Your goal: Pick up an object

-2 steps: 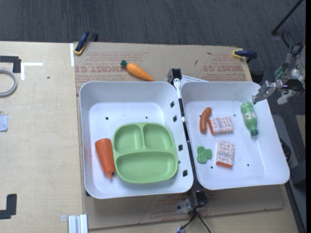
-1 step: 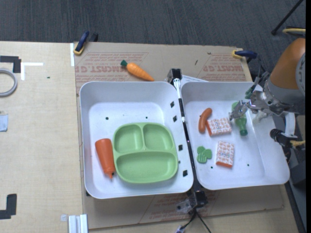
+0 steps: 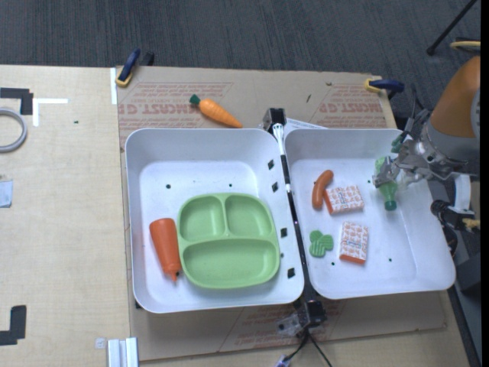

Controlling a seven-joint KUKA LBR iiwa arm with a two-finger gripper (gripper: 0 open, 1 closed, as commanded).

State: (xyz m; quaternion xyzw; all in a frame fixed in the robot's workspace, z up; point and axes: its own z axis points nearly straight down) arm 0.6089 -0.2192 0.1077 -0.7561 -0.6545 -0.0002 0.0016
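Camera view: gripper (image 3: 391,176) over the right bin's (image 3: 428,277) upper right, closed on a green object (image 3: 387,186).

Fingers pinch the small green object (its shape is too small to tell), which hangs just above the bin floor at the frame's right. Lower left of it lie a sausage (image 3: 321,189), two snack boxes (image 3: 344,199) and a green clover-like piece (image 3: 321,244). Left bin (image 3: 141,205) — a green divided plate (image 3: 228,240) beside an orange carrot-like piece (image 3: 165,245); another carrot (image 3: 216,111) lies on the cardboard above.

Cardboard sheet (image 3: 252,94) print: red lettering, upside down, partly legible, "…MCAST GR…"
Small cartons (image 3: 345,199): print too small to read
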